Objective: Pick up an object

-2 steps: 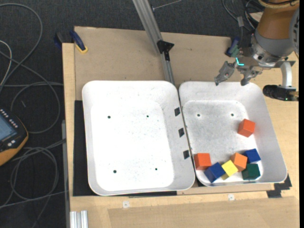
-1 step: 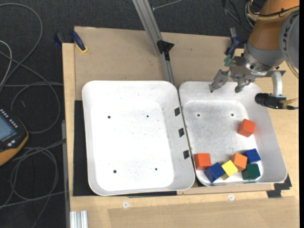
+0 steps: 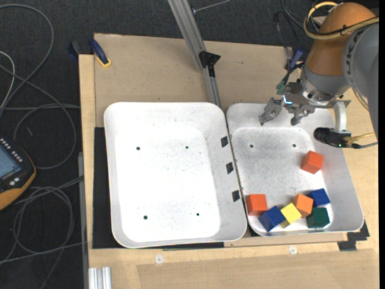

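Two white bins sit side by side on the worktop [image 3: 180, 264], and the claw [image 3: 281, 114] hovers over the far rim of the right bin [image 3: 346, 179], fingers spread apart with nothing between them. Below the claw and a touch to its right, a lone orange block [image 3: 312, 161] rests on the bin floor, well apart from the rest. Further down, along the near wall, the cluster: an orange cube [image 3: 257, 203] nearest the divider, then a blue block [image 3: 272, 217], a yellow block [image 3: 290, 212], another orange one [image 3: 304, 203], a second blue block [image 3: 320, 196] and a green block [image 3: 318, 218], all packed close, several touching. Off to the claw's left, the left bin [image 3: 168, 173] shows its speckled floor with four dark dots. A grey metal pole [image 3: 189, 38] slants across the worktop beyond the bins.
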You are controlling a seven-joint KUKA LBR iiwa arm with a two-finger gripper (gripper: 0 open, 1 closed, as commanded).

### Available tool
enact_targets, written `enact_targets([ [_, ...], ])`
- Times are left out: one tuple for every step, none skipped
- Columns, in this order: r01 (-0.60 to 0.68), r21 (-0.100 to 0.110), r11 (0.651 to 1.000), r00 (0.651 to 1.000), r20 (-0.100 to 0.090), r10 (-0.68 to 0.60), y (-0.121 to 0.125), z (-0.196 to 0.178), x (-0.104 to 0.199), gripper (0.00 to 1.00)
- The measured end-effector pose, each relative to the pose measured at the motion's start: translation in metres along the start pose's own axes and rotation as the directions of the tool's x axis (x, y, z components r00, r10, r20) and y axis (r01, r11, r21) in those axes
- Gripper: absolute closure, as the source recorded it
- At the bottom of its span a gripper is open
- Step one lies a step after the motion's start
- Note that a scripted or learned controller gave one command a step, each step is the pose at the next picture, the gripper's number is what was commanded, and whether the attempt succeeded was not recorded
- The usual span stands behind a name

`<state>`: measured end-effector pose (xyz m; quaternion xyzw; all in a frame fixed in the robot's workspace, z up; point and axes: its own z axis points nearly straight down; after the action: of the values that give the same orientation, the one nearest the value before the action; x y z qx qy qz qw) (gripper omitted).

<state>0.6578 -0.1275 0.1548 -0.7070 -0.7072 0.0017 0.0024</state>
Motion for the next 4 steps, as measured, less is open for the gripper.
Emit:
enact_targets([
  [0.000, 0.001, 1.000, 1.000, -0.001, 0.000, -0.001, 0.053, 0.001, 0.00],
  [0.000, -0.008, 1.000, 1.000, 0.000, 0.000, 0.002, 0.037, 0.001, 1.00],
  [0.001, -0.015, 1.000, 1.000, 0.002, -0.001, 0.006, -0.028, 0.002, 1.00],
  [0.001, -0.013, 1.000, 1.000, 0.002, -0.001, 0.007, -0.070, 0.002, 1.00],
])
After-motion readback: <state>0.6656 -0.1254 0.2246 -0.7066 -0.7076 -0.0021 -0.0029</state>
